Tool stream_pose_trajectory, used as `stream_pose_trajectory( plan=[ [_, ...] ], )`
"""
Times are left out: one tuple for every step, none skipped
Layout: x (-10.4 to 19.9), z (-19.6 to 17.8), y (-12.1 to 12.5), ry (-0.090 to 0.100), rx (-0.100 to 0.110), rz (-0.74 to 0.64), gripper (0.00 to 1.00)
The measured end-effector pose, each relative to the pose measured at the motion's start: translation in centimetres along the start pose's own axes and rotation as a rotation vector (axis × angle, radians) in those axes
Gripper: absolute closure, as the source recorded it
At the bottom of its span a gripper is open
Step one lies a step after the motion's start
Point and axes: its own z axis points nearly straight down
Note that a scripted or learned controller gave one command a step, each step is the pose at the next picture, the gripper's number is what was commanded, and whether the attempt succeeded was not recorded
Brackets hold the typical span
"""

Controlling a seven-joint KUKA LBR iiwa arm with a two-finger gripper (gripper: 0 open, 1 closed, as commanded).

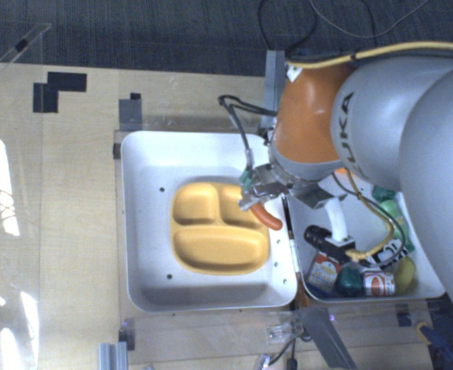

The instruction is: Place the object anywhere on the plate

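Pale wooden bench (57, 206); dark grey carpet (134, 14) beyond; glare at left

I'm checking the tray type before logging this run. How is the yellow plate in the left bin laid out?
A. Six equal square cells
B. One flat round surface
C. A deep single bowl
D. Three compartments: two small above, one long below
D: the yellow plate shows two smaller sections along its upper side and one long section below, in the left bin.

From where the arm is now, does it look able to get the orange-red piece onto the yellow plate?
Probably yes. The tool hangs over the right edge of the yellow divided plate in the left bin, with the orange-red sausage-shaped piece just under it at the plate's rim. Nothing lies between them; whether the tool actually grips the piece is unclear.
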Motion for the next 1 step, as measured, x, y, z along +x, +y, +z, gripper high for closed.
stream_pose_trajectory(
  plan=[
    [-0.01,0.01,0.00,0.000,0.000,0.001,0.00]
  ],
)
